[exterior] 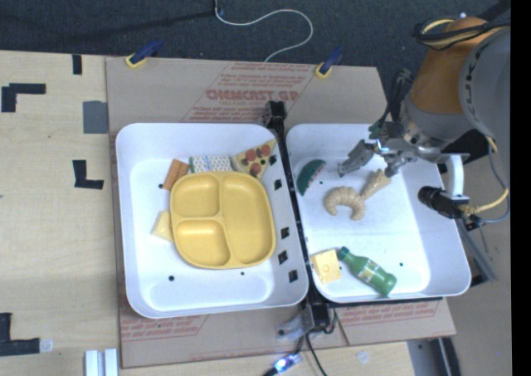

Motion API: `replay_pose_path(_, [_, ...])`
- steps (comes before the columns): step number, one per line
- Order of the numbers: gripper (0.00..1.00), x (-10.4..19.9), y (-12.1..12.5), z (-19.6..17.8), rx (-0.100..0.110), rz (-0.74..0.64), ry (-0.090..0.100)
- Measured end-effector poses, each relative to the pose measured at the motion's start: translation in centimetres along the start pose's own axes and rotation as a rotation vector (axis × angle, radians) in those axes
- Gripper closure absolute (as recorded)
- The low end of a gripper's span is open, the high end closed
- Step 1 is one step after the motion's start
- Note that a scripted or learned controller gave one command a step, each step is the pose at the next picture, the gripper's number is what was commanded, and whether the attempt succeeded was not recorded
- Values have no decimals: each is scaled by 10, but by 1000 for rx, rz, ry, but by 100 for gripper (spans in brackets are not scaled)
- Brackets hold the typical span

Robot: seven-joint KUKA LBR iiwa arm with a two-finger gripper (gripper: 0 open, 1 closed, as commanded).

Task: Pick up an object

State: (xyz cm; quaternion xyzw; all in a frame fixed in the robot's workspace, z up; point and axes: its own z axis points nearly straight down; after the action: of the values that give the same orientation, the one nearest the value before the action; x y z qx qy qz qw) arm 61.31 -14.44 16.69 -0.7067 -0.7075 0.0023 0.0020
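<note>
Over the right bin, toward its upper part, the gripper hangs with fingers spread wide and nothing between them. A tan croissant lies just below it, a green bottle lower in the frame.

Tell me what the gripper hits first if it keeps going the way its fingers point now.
Probably the croissant. The gripper hangs above the right bin, fingers spread and angled down-left toward it. Its height can't be judged from this overhead view, so it could land on bin floor beside it.
</note>
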Motion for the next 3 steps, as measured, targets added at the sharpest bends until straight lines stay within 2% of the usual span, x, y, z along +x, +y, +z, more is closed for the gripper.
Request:
replay_pose_path(1, [0,-8,-1,60,0,0,0])
replay_pose_path(2, [0,-7,4,78,-18,-3,-3])
replay_pose_path(3, [100,-6,5,66,-20,-4,-2])
